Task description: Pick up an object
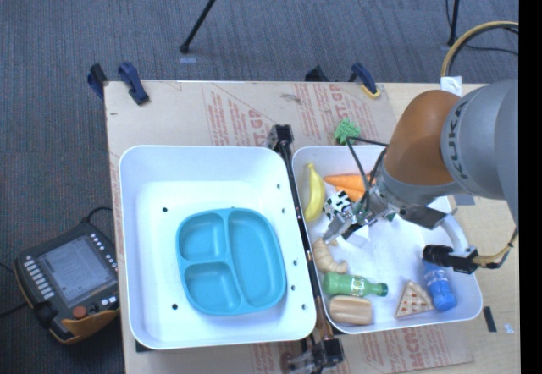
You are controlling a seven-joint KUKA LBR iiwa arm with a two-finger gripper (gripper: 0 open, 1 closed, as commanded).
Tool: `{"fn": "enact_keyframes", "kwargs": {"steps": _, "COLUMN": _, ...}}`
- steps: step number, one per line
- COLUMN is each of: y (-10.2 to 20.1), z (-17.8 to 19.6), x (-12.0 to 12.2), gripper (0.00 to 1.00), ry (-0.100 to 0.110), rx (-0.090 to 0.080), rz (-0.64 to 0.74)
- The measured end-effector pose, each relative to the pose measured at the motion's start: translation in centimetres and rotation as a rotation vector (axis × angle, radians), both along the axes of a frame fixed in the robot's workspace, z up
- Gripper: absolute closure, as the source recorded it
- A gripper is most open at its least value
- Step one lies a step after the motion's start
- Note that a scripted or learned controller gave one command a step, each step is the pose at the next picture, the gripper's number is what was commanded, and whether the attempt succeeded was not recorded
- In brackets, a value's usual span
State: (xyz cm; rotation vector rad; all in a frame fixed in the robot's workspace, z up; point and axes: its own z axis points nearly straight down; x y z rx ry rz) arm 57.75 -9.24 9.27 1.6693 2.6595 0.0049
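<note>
The end effector [345, 227] hangs low in the right bin [471, 313], its grip state impossible to tell. A black-and-white toy [337, 205] lies just beside it, the croissant [328, 257] just below.

Grey arm [474, 144] from the right, orange-banded wrist bent downward, end effector [345, 227] low, pointing left.

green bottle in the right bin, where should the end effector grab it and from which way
Probably mid-body, from straight above. The green bottle lies on its side, its long axis running left-right in the camera view, neck toward the right. Setting the fingers across its narrow width suits that pose. The croissant sits close above it and the hot dog bun close below, so finger room looks tight on both sides.
</note>
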Motion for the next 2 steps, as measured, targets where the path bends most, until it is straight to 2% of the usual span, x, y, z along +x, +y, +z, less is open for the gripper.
{"fn": "enact_keyframes", "kwargs": {"steps": 1, "y": 0.4, "z": 0.1, "x": 5.5, "gripper": 0.0, "ry": -0.006, "rx": -0.002, "rz": 0.018}}
{"fn": "enact_keyframes", "kwargs": {"steps": 2, "y": 0.5, "z": 1.2, "x": 5.6, "gripper": 1.0, "ry": -0.009, "rx": 0.0, "rz": 0.02}}
